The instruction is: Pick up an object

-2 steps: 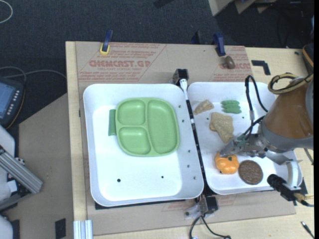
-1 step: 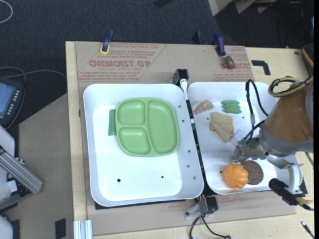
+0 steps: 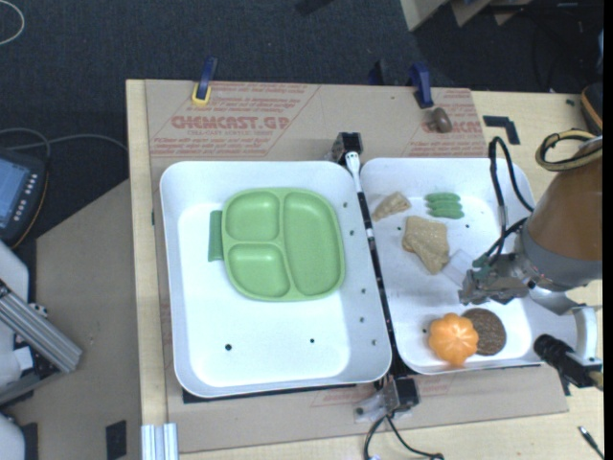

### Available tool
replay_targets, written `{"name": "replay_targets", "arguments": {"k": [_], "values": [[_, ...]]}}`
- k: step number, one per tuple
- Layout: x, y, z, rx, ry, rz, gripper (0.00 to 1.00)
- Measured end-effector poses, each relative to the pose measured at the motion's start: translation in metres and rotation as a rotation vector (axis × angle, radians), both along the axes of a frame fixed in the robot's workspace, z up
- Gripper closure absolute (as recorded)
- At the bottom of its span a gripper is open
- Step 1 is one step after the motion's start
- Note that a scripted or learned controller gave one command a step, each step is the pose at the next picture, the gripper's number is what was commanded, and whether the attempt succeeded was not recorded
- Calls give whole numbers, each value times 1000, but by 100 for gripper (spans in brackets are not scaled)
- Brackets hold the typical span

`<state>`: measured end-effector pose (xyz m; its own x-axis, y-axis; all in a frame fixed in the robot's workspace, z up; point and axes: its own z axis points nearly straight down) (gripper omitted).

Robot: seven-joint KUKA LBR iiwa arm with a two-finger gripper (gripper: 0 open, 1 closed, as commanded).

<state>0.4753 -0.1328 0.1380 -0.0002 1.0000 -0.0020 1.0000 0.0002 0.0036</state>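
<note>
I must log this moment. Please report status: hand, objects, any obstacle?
Hand low in right bin, above brown disc; nothing seen between its fingers. Orange, tan chunk, green piece lie loose. Cable crosses bin.

Red print "CHEMCAST G P" on brown protective sheet (image 3: 239, 113) covering the surface, behind left bin, smaller red lines beneath too blurred to read, similar faint red print behind right bin, unreadable
</note>
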Motion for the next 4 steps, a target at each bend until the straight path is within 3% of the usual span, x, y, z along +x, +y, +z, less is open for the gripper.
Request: {"name": "replay_targets", "arguments": {"k": [2,3,4], "values": [[7,6,89,0,-2,1,100],[32,50,98,2,0,5,100],[44,68,92,1,1,2,100]]}}
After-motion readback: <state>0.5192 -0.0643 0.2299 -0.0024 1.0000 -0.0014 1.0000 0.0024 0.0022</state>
